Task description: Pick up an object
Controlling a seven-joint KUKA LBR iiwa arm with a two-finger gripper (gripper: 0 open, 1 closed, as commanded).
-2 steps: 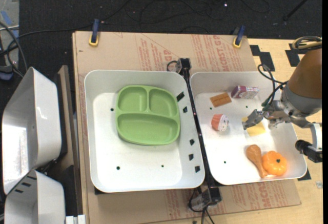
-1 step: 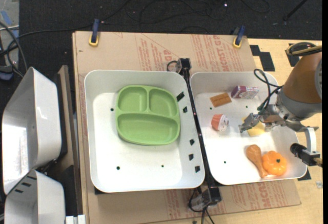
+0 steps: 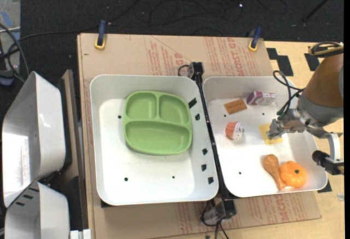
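A green divided plate (image 3: 158,123) lies in the left bin (image 3: 104,178). At frame right, the gripper (image 3: 275,129) sits over a yellow piece (image 3: 269,133) (partly hidden) in the right bin (image 3: 240,186), near an orange pumpkin (image 3: 293,174).

Two bins (image 3: 104,123), one plate (image 3: 158,123), six items.

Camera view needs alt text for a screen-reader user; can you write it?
A grey robot arm's gripper hangs over a yellow item in the right bin, which also holds a purple box, a tan cracker, a small red-and-white can, a chicken drumstick and an orange pumpkin. The left bin holds a green divided plate.
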